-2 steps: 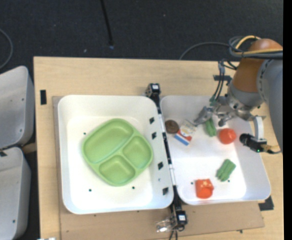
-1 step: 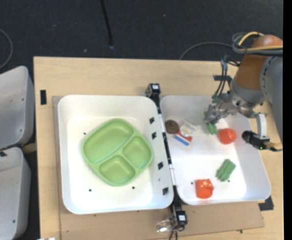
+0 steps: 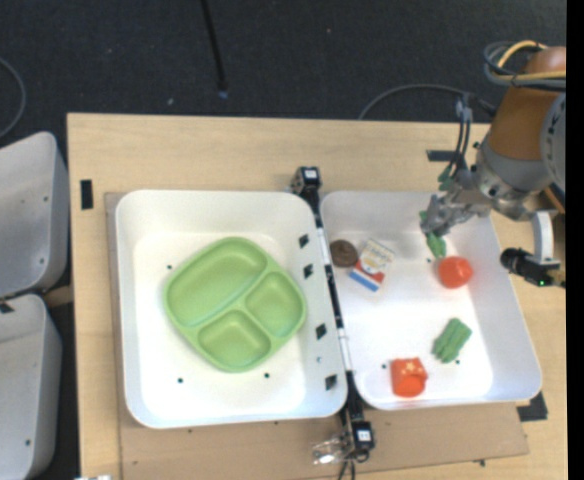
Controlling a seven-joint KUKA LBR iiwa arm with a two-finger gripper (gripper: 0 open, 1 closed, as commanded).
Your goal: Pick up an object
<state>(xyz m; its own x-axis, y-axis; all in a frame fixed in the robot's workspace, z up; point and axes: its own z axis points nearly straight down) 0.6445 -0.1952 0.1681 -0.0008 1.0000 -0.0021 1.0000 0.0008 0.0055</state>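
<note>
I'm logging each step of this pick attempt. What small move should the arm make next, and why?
Probably a short descent onto the small green piece. The gripper hangs at the right bin's far side, right above that piece, with the red ball just beside it. How the jaws stand cannot be made out, so grip is unconfirmed.

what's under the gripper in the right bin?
A small green piece pokes out below the gripper, next to the red ball. Its upper end is covered.

The hand (image 3: pixel 440 218) hangs over the right bin's (image 3: pixel 502 368) far side; a ball (image 3: pixel 455 272) lies just nearer, a packet (image 3: pixel 372 264) to its left, a divided tray (image 3: pixel 234 303) in the left bin (image 3: pixel 142 368).
</note>
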